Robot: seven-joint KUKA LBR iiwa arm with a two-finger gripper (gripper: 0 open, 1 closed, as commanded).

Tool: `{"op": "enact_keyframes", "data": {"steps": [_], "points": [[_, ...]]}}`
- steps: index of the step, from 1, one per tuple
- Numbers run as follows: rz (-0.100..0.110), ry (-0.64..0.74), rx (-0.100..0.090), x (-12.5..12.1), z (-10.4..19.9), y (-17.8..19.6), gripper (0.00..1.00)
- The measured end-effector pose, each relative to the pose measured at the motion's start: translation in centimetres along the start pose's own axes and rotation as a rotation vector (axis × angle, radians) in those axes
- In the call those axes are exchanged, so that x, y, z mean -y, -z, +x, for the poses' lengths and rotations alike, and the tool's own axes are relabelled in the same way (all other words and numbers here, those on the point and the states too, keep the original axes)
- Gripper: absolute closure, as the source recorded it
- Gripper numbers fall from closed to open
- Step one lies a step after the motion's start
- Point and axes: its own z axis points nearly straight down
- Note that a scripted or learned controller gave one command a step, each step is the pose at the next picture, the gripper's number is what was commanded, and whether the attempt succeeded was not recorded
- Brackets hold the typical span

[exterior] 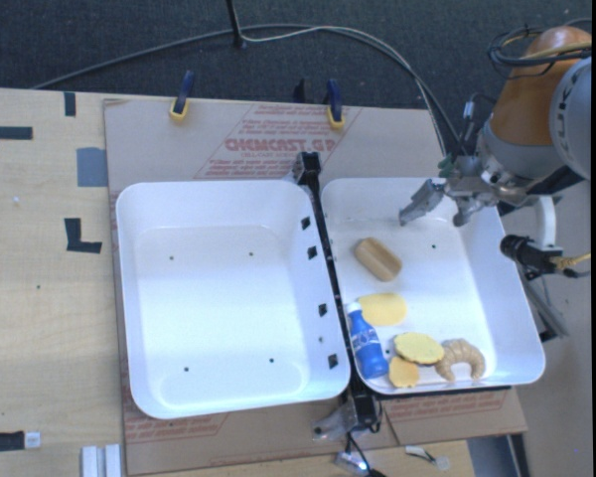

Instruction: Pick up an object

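Observation:
My gripper [439, 213] hangs over the back of the right bin [497, 266], its two fingers spread open with nothing between them. A tan bread roll [377, 258] lies left of and below the fingers, apart from them. Nearer the front sit a yellow lemon-shaped piece [383, 309], a blue bottle [365, 343] against the left wall, a round yellow-brown slice [418, 347], a small orange piece [404, 372] and a croissant [462, 358].
The left bin [219, 296] stands beside the right one, with black clips along the shared wall [323, 266]. Both bins rest on a cardboard sheet [258, 142] held by blue and yellow clamps. A cable runs across the back toward the arm [536, 97].

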Motion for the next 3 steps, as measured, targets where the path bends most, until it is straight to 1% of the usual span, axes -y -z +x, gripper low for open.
{"op": "enact_keyframes", "data": {"steps": [1,2,3], "points": [[0.007,0.004,-0.002,3.2,6.5,-7.3,0.0],[0.002,0.001,0.0,-3.2,6.0,-11.5,0.0],[-0.014,-0.002,0.003,-1.9,1.3,4.5,0.0]]}}
